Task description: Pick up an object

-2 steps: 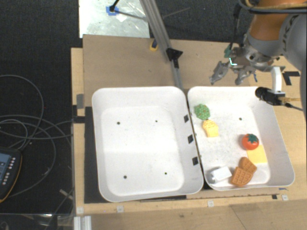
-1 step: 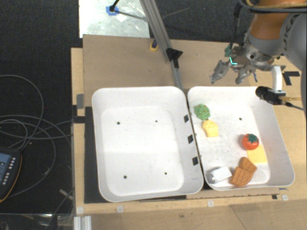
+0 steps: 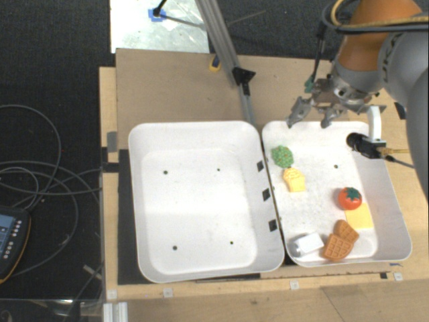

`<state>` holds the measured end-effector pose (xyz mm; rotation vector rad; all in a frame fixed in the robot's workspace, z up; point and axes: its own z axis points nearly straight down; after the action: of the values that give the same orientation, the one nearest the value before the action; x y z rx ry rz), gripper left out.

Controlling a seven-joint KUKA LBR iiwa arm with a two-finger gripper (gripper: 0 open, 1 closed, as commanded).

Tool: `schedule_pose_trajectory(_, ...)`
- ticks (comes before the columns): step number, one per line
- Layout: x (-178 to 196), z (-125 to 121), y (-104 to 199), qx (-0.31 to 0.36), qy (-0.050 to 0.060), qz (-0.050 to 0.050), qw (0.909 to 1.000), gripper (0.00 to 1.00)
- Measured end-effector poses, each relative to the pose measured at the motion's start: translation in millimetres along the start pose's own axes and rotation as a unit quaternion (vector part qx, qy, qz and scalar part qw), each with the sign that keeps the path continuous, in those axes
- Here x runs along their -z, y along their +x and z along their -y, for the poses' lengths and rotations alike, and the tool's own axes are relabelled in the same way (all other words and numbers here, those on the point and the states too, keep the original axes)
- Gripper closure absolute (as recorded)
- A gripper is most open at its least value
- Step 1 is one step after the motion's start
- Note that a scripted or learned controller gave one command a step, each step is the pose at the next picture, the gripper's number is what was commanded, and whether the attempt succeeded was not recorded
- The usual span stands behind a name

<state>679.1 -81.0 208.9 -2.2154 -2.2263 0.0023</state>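
Waffle toy [image 3: 340,240] lies nearest — well apart from the open, empty hand [image 3: 312,118].

Dark carpet floor [image 3: 53,59], loose black cables [image 3: 40,173], tan wooden bench [image 3: 167,86]

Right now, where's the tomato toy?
The tomato toy lies in the right bin, toward its right side, just above the yellow block and up-right of the waffle toy.

Arm reaches in from right, wrist bent down, gripper [image 3: 312,118] w/ fingers spread, holding nothing.
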Motion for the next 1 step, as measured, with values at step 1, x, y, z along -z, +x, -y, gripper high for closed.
schedule_pose_trajectory(1,-41.6,-1.8,-0.4,-0.001,0.0,0.0,1.0,0.0)
